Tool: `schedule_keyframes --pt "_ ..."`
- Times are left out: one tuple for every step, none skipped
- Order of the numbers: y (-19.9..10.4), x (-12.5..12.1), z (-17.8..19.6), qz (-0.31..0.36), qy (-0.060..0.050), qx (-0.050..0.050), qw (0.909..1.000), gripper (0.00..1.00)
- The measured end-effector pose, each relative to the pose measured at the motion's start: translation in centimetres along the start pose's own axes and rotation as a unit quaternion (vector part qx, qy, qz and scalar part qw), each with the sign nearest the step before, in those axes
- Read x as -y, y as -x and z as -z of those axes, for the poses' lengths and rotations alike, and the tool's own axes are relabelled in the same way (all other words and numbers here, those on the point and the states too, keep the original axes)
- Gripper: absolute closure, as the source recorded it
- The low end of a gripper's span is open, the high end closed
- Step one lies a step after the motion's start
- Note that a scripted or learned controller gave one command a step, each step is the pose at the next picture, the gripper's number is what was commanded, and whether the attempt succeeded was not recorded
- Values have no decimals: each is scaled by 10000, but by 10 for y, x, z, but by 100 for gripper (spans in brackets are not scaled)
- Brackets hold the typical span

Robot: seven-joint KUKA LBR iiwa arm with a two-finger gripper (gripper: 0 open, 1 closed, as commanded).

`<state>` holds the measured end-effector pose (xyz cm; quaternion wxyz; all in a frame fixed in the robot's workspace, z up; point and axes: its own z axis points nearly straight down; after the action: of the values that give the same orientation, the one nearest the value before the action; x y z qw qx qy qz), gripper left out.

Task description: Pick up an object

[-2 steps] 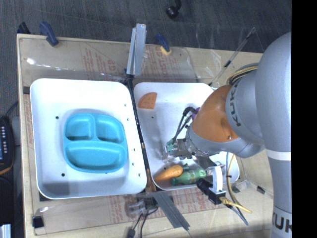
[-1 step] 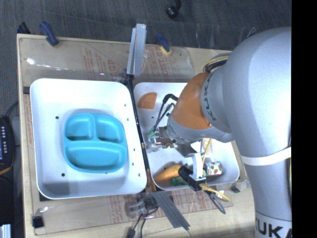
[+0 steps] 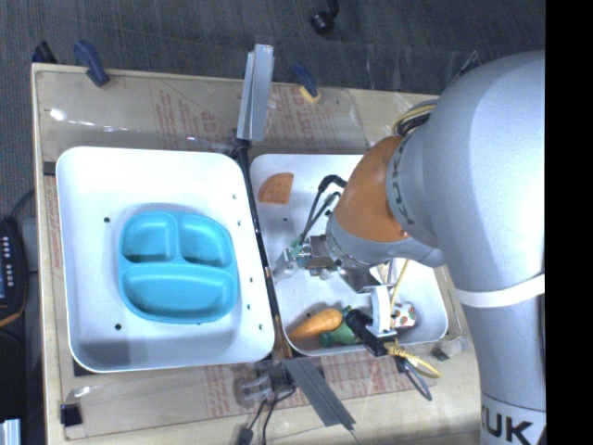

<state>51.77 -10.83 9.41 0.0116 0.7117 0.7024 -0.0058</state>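
Observation:
In the right bin [image 3: 267, 248] my gripper [image 3: 298, 254] hangs low near the left wall, under the orange wrist band. An orange carrot [image 3: 315, 323] with a green top [image 3: 339, 336] lies at the bin's front, just below the gripper and apart from it. At the back left of the same bin sits a flat orange-brown wedge [image 3: 275, 188]. A small white piece with dark and red spots [image 3: 404, 318] rests at the front right, partly hidden by the arm.
The left bin [image 3: 83, 248] holds a light blue sectioned tray [image 3: 176, 265]. The grey arm [image 3: 482, 184] covers the right bin's right half. Blue clamps [image 3: 91, 63] sit on the bench's far edge.

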Motion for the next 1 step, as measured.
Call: schedule_keyframes --pt "7 -44 -3 98 -43 -114 9999 0"
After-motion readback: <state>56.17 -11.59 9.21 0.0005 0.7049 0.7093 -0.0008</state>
